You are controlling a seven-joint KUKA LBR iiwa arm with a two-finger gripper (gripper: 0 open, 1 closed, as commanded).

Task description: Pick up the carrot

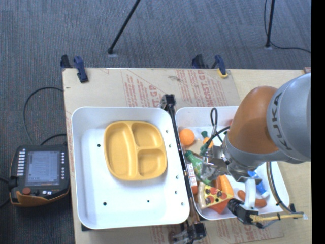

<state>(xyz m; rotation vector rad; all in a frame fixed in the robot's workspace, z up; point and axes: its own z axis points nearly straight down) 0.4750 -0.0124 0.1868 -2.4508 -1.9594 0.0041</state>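
Toys crowd the right bin [203, 112] (arm [269, 126] overhead).

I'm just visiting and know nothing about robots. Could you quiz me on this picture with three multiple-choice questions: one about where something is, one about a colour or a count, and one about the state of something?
1. Where is the yellow plate?
A. In the left bin
B. In the right bin
C. On the carpet

2. How many compartments does the plate have?
A. Two
B. Three
C. Five

3. Where is the gripper right now?
A. Raised over the left bin
B. Parked off the bench
C. Low over the toy food in the right bin

Answers: 1 A, the plate lies in the left bin. 2 B, ridges divide it into three. 3 C, it hangs among the items beside the pizza slice.
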